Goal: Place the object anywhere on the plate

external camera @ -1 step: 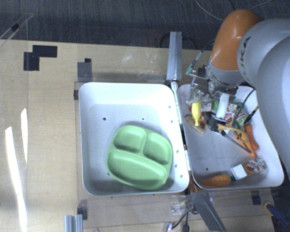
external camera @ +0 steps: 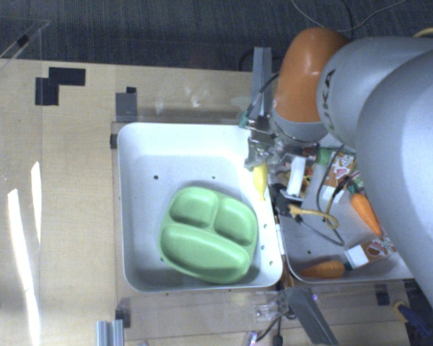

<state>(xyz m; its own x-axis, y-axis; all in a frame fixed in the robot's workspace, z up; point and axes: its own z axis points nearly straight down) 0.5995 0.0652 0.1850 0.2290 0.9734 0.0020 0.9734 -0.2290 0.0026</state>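
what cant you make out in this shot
- Tool, camera view: the wrist and cables crowd it, so its state can't be read; a yellow thing hangs at it, identity too small to tell.
- Right bin, camera view: the arm covers most of it; only a carrot, an orange item and packets peek out.
- Plate, camera view: its far edge blurs into glare, compartment depth unclear.

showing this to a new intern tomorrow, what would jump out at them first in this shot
First, the big grey arm with its orange band, filling the upper right. Next, the green divided plate lying in the left white bin. Then the claw at the divide between the bins, with something yellow just below it, and a carrot in the right bin.
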